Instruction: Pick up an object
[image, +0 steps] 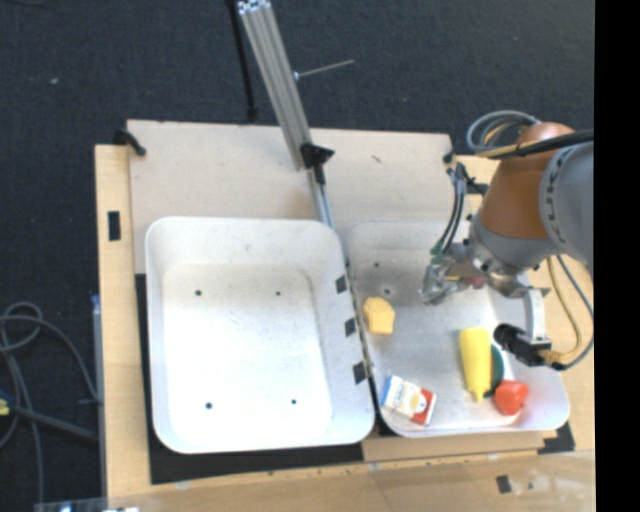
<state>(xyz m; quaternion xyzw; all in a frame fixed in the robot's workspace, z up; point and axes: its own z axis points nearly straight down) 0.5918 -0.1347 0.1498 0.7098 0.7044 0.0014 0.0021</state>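
Hovering over the upper part of the right-hand bin (560, 400), the grey arm's gripper (440, 282) hangs just above the white floor with nothing visible between its fingers; whether they are spread or closed cannot be told from this slanted view. Nearest to it lies a small yellow block (378, 316), close to the bin's left wall and apart from everything else, which looks light, stiff and blunt-edged, likely an easy pinch across its two flatter sides. Further down rest a yellow banana-shaped toy (476, 362), probably smooth and prone to rolling, best taken across its middle, a red rounded piece (510, 397) touching its lower end, and a small red-and-white carton (408, 400) near the front rim, seemingly light and crushable. The left-hand bin (160, 330) sits alongside.
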